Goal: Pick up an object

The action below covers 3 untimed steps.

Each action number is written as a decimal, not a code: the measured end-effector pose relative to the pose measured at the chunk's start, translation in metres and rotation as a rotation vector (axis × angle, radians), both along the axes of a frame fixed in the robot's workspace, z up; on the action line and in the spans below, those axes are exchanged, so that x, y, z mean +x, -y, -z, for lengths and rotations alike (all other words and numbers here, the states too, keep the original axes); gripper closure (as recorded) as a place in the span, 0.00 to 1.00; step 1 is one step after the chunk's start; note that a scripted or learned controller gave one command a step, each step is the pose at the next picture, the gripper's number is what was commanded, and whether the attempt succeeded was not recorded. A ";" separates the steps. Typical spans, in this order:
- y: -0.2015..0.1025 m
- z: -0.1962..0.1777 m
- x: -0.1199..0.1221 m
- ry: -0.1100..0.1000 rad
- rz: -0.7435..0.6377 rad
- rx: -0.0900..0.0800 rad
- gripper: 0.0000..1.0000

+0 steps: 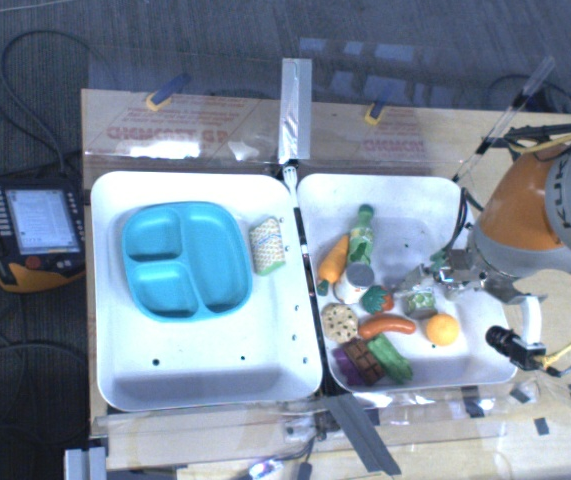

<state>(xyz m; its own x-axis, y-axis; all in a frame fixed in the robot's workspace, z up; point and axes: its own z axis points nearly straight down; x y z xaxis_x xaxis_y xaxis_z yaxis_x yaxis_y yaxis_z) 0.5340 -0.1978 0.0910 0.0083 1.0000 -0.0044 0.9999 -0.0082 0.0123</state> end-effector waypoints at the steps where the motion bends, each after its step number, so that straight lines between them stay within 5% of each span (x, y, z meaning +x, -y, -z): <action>1: 0.006 0.001 0.020 -0.010 -0.017 0.019 0.00; 2: 0.025 -0.063 -0.035 -0.010 0.057 0.004 0.00; 3: -0.011 0.001 -0.026 -0.004 0.183 0.002 0.00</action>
